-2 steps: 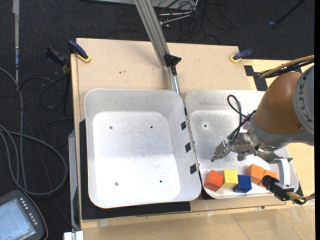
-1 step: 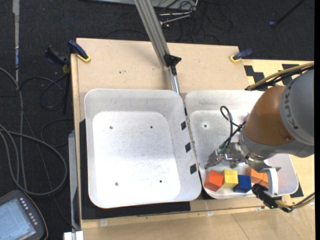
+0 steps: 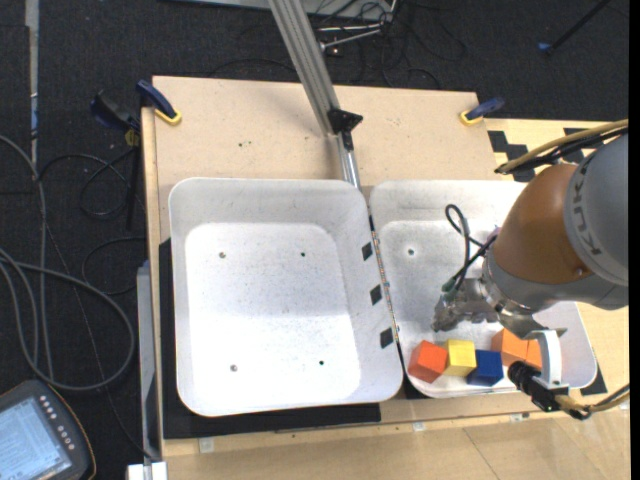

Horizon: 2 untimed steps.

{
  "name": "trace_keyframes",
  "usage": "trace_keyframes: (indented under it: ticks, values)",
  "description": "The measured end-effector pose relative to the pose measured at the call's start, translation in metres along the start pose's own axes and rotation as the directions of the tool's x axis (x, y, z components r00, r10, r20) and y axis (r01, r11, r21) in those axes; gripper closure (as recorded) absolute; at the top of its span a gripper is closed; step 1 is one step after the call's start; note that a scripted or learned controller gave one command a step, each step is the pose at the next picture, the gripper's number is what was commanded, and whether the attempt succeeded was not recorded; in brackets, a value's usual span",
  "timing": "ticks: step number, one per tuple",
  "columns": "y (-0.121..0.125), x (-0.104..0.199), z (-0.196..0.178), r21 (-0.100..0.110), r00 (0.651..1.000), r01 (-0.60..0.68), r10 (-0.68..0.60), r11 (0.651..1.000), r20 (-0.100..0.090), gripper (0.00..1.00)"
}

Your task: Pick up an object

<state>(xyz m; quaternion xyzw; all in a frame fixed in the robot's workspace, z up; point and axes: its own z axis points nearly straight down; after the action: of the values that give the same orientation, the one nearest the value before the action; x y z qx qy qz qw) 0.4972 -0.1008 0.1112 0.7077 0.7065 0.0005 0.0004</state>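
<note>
Four blocks [image 3: 459, 359] just below the jaws

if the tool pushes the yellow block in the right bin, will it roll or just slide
The yellow block looks like a flat-faced cube, so it would probably slide rather than roll. It sits wedged between the red block and the blue block near the right bin's front wall, so a push likely shifts its neighbours too. It appears rigid, probably not deforming when squeezed.

You see two bins side by side: the left bin [image 3: 265, 293], and the right bin [image 3: 420, 233] with blocks [image 3: 458, 360] clustered at its near edge, below the arm [image 3: 560, 238].
</note>
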Motion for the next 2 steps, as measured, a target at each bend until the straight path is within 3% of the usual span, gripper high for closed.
trace_keyframes:
  ticks: [2]
  values:
    - [0.015,-0.01,-0.116,-0.005,1.0,0.004,-0.004,1.0,0.002,1.0]
